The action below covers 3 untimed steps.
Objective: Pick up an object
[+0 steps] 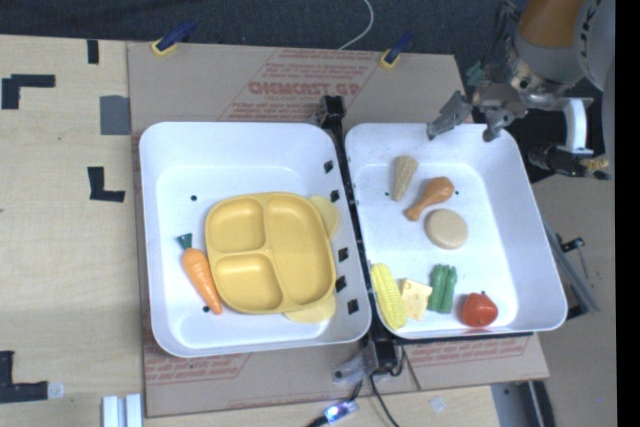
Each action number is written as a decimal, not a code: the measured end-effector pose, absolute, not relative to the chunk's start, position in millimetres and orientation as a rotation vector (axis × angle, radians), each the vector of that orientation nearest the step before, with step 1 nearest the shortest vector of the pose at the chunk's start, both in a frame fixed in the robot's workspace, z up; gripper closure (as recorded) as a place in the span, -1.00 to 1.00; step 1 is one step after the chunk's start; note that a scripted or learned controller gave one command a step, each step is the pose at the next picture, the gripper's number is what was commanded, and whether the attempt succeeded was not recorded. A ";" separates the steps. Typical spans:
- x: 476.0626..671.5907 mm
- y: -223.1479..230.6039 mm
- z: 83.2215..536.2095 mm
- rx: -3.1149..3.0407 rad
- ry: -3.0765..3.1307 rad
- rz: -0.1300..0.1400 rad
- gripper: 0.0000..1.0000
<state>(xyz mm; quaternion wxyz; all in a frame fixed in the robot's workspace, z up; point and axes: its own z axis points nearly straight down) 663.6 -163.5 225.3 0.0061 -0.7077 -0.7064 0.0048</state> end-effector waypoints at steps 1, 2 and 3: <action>666.3 -163.2 234.6 -2.220 -2.222 0.002 -1.00; 665.8 -166.5 190.5 -2.218 -2.222 0.006 -1.00; 657.2 -166.2 129.1 -2.216 -2.220 0.008 -1.00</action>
